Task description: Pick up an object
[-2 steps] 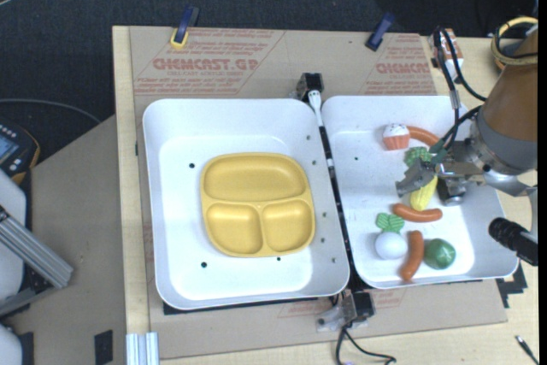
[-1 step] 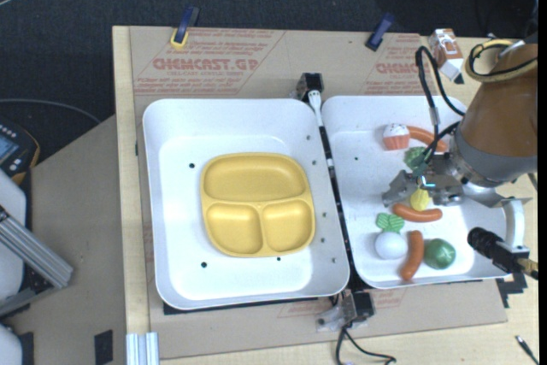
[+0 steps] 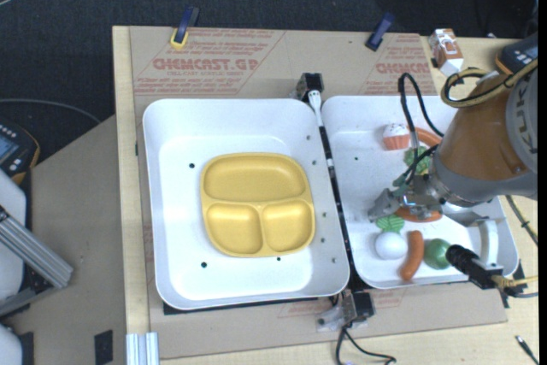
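My gripper (image 3: 402,205) is low inside the right bin (image 3: 359,128), reaching in from the right among the small items. Just below it lie a small green piece (image 3: 391,223), a white ball (image 3: 389,245), an orange-red sausage (image 3: 412,255) and a green round object (image 3: 437,253). A small cupcake (image 3: 396,136) with white top sits toward the bin's back, with an orange strip (image 3: 425,137) beside it. Green leafy bits (image 3: 418,158) lie close to the arm. The wrist hides the fingertips.
The left bin (image 3: 171,141) holds a yellow three-compartment plate (image 3: 255,203). A black cable (image 3: 413,103) loops over the right bin's far side. Clamps (image 3: 183,26) sit at the bench's back edge, and a black divider (image 3: 329,175) runs between the bins.
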